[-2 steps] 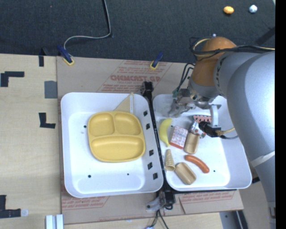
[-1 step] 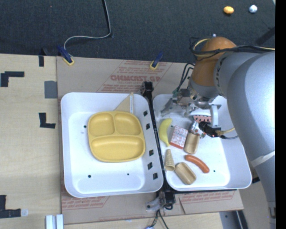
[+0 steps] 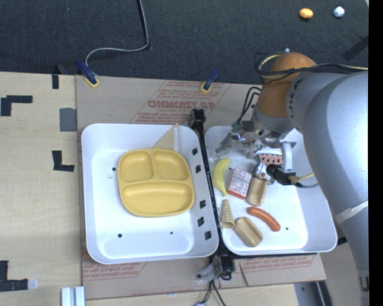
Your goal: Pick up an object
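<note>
Impossible to tell whether the gripper (image 3: 258, 143) is spread or closed, with metal parts and cables crowding under the orange wrist band; hanging low over the upper part of the right bin (image 3: 311, 230), right of centre in the frame, nothing visibly held

Nearest, at the lower middle of that bin: a tan bread roll (image 3: 248, 232), with a toy sausage (image 3: 263, 218) just up and right of it and an ice-cream cone (image 3: 227, 214) just to its left, hard by the bin's left wall. Further up: a pale yellow banana (image 3: 221, 174) lying lengthwise along the same wall, a red-and-white packet (image 3: 239, 183) touching its right side, and a brown cylinder-shaped piece (image 3: 256, 191) against the packet's right edge. Above these, a small red-and-white box (image 3: 269, 159) close under the gripper; contact not clear

In the left bin (image 3: 96, 197), at frame centre-left, a yellow divided plate (image 3: 157, 182) lying flat

Beneath both bins, a cardboard sheet (image 3: 173, 104), pinned at its far edge by two blue-and-yellow clamps (image 3: 88, 76). Beyond, on dark floor, a white cable (image 3: 119, 48) looping at upper left, and an orange ball (image 3: 306, 13) beside a silver ball (image 3: 339, 11) at upper right
</note>
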`<action>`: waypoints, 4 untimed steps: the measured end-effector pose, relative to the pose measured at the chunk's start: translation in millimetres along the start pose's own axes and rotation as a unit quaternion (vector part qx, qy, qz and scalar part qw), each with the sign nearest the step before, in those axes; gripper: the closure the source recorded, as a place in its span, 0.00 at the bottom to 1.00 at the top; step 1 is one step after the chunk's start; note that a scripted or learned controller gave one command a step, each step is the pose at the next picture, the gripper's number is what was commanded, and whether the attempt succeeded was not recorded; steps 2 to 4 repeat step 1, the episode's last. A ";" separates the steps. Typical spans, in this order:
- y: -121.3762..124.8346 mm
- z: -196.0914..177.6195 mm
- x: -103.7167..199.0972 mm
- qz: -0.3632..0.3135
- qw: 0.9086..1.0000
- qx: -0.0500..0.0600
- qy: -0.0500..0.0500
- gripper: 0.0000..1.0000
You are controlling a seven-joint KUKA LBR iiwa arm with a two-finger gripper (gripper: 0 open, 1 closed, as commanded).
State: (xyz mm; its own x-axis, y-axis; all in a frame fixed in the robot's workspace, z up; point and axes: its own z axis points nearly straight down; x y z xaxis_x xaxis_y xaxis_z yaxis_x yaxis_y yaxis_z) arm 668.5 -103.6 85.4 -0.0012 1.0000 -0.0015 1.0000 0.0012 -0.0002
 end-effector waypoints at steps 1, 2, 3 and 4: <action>0.1 0.1 7.6 0.000 1.000 0.000 0.000 0.00; 0.1 0.1 7.6 0.000 1.000 0.000 0.000 0.00; 0.1 0.1 7.6 0.000 1.000 0.000 0.000 0.00; 0.1 0.1 7.6 0.000 1.000 0.000 0.000 0.00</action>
